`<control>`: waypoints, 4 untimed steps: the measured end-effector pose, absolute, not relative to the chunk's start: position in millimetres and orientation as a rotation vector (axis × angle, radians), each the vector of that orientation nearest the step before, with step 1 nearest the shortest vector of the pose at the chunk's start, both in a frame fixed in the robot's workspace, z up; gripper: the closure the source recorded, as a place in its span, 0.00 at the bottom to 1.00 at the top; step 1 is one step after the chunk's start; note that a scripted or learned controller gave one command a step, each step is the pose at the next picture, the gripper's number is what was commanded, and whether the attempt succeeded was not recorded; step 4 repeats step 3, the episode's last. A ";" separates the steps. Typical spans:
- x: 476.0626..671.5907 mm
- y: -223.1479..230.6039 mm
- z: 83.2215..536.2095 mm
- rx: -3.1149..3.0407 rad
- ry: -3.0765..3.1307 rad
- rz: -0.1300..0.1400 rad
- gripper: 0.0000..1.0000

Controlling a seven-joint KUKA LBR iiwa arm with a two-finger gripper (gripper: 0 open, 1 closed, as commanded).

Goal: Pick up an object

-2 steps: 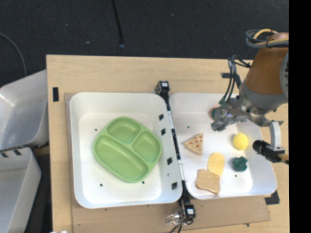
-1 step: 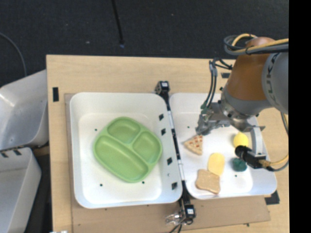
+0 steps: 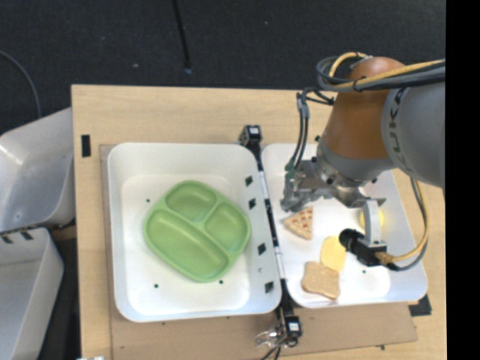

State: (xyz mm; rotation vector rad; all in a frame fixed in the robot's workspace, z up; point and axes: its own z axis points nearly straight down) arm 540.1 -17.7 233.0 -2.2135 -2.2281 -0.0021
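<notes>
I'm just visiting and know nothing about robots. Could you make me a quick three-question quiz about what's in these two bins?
1. True or false: the green divided plate lies in the left bin.
2. Which food lies closest to the gripper? A) pizza slice B) bread slice C) yellow piece
3. Fill in: the foods lie in the ____ bin.

Key: 1 true; 2 A; 3 right.
</notes>
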 end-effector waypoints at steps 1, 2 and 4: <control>538.8 30.3 245.1 -2.214 -2.230 -0.005 1.00; 536.5 79.0 233.2 -2.214 -2.227 0.001 1.00; 536.7 76.9 233.7 -2.219 -2.223 0.001 0.00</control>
